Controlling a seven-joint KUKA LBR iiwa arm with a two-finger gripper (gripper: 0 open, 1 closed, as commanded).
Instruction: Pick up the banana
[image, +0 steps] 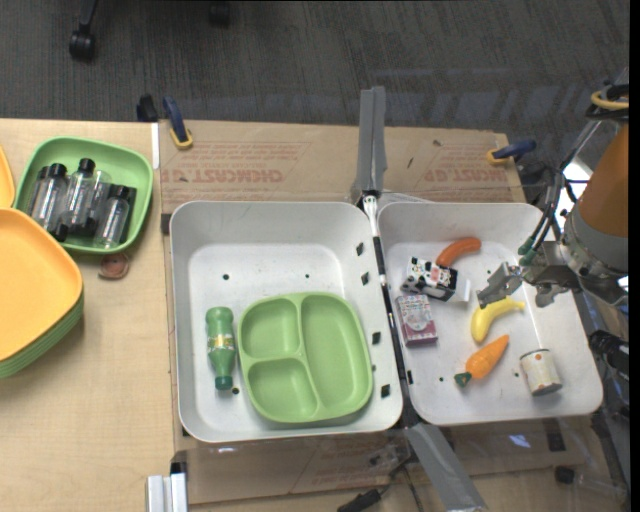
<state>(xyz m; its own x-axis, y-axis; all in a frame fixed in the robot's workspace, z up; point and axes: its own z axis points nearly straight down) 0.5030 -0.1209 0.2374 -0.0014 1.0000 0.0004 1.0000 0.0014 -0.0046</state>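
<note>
Left bin (190, 300): white, shallow, the reference for all placements; it holds a green divided tray (303, 356) across its middle and near side, and a green bottle (220, 346) lying just left of that tray. Right bin (580, 395): white, joined to the left bin's right wall. Orange plates (35, 300): a stack well left of the left bin, on the bench. Green square dish (85, 195): beyond and left of the left bin, carrying several dark-capped clear bottles (80, 200). Arm (605, 210): grey with an orange band, reaching in from far right of the left bin. Gripper (503, 283): over the right bin's middle, directly above the banana's upper end; whether its fingers stand apart or together cannot be told. Banana (493, 317): yellow, lying in the right bin's centre, well right of the left bin. Carrot (483, 360): orange, just nearside of the banana. Orange sausage-shaped piece (458, 249): toward the far side of the right bin. Pink packet (416, 320): close to the left bin's right wall. Black-and-white toy (432, 276): just beyond the packet. Small white cup (540, 371): at the right bin's near right.
</note>
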